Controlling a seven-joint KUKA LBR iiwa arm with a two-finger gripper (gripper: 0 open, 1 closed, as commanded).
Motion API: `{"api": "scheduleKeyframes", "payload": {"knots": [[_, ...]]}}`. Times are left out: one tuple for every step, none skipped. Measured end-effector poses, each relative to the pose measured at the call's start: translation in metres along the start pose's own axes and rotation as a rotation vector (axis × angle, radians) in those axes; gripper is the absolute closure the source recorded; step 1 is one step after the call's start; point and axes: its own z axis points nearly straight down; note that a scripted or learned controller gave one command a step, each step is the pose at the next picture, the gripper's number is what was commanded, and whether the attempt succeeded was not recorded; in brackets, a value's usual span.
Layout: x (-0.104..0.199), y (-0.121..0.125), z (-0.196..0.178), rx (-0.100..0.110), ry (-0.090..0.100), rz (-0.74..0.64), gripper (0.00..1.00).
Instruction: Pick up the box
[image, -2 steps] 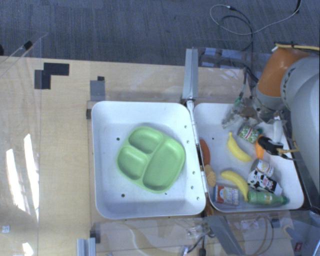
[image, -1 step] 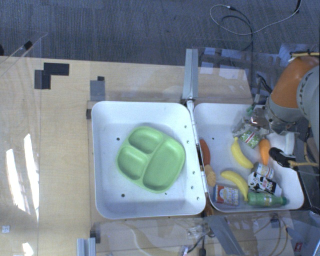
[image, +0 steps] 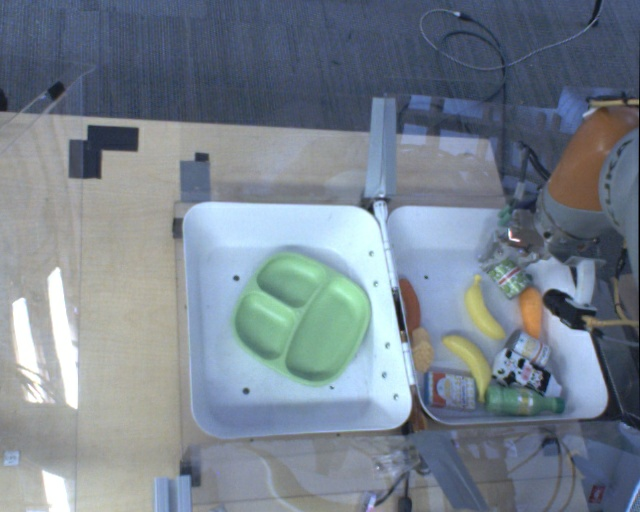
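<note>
The gripper (image: 516, 240) is in the far right corner of the right bin (image: 440, 235), hanging off the grey arm (image: 610, 185) with its orange band. Honestly can't tell if it's open or closed: that end is just a blurry shiny clump from this angle. Nothing is visibly held in it. Right under or just in front of it there's a small green-and-white packet (image: 505, 273), and I can't say whether the two actually touch.

The box (image: 452, 390) is well away from that, down in the near part of the same bin. It's lying flat against the front wall with a reddish-and-white label facing up. A green bottle (image: 522, 402) lies on its side just to the right of it, looks like it's touching. Behind the bottle sits a black-and-white carton (image: 526, 362), tilted.

Other stuff in that bin: one banana (image: 483, 309) around the middle, a second banana (image: 469, 361) closer to the front with its end right by the box, and an orange thing (image: 531, 314) near the right wall, just behind the carton. Along the left wall there's a reddish-brown sausage-looking thing (image: 408, 300) and a tan lumpy bit (image: 422, 348) in front of it.

The left bin (image: 215, 390) has a green divided plate (image: 302, 320) sitting roughly in the middle, turned at an angle. Both bins sit on a light wooden bench (image: 100, 330).
</note>
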Motion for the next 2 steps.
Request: {"api": "scheduleKeyframes", "payload": {"knots": [[0.028, -0.046, 0.003, 0.014, -0.002, -0.125, 1.00], [-0.017, 0.001, -0.038, 0.015, -0.005, -0.007, 1.00]]}}
